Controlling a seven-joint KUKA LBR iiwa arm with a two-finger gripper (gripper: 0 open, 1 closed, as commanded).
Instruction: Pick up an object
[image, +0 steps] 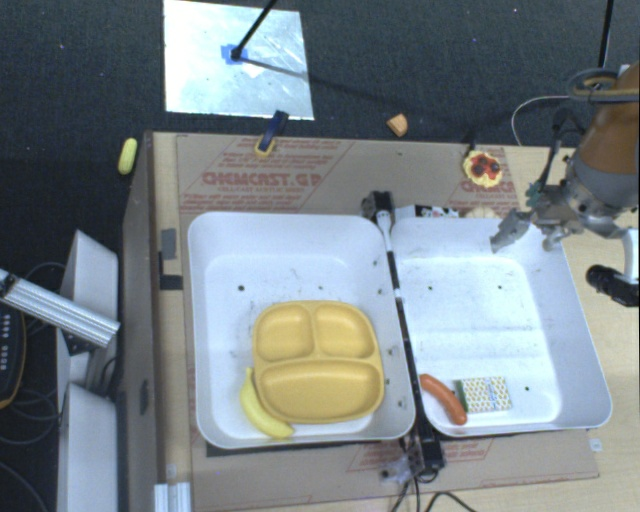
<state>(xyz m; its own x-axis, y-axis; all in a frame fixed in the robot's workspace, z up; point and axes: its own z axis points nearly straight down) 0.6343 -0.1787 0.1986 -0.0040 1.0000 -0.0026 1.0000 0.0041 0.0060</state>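
On the bench, two shallow white plastic bins sit side by side. Left bin (215, 300): a smooth yellow divided plate (318, 360) with a yellow banana (260, 408) touching its near-left edge. Right bin (560, 350): an orange-red hot dog (444, 398) beside a small patterned rectangular packet (484, 394), both near the front. At the right bin's far corner, the gripper (530, 232) hangs with fingers spread, holding nothing.

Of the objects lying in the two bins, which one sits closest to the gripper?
The patterned packet in the right bin, just right of the orange sausage. The banana and yellow tray lie in the left bin, farther from the gripper.
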